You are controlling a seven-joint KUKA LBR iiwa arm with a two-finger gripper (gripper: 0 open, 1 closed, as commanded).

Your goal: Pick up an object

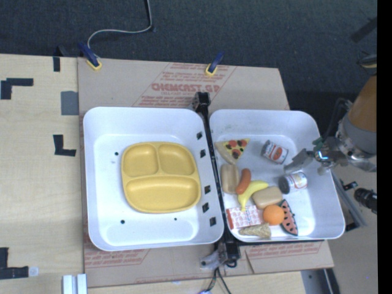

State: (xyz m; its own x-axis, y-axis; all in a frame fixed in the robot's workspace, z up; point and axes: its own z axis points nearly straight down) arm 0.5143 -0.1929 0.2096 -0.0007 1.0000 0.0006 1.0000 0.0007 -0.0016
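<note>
And here's the arm (361,124) reaching in from the right, its pincer (301,162) hanging over the right bin (309,125), fingers spread apart and gripping nothing. Directly beside the pincer, a small can (297,180) is lying on its side on the bin floor, and a second can (275,152) with a red label is sitting a little further up and left, near the pizza slice (233,147).

Down the bin's left side the toy food is crowding together: a bread roll (229,177) touching a hot dog sausage (244,180), a banana (250,192) curving beneath them, a tan block (267,196) pressing against the banana, an orange (274,214) just below, and a watermelon slice (288,220) beside the orange. A red-and-white packet (238,215) and a cracker (255,230) are lying at the near edge.

Over in the left bin (101,182), a yellow divided plate (161,177) is sitting alone in the middle. Both bins are resting on a cardboard sheet (147,84) on the tabletop (30,164), clipped with yellow clamps (90,59).
</note>
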